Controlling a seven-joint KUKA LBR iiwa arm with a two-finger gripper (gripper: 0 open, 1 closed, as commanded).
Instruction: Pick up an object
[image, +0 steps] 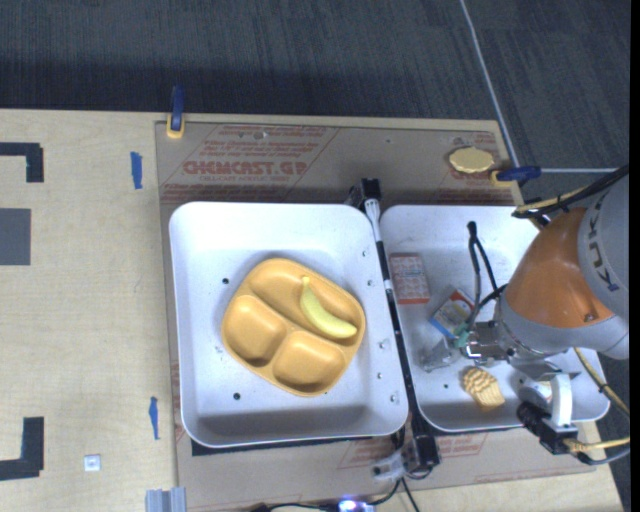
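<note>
The right bin holds a tan lumpy toy pastry near its front, a crinkled clear and blue wrapper in the middle and a small red-and-white packet by the left wall. My gripper hangs low in this bin, just left of the arm's orange band. It sits right below the wrapper and a little above-left of the pastry. I see nothing held in it.
The left bin carries a yellow divided plate with a banana lying in its far compartment. A black divider runs between the bins. Black cables loop over the right bin. A tan disc lies on the board behind.
</note>
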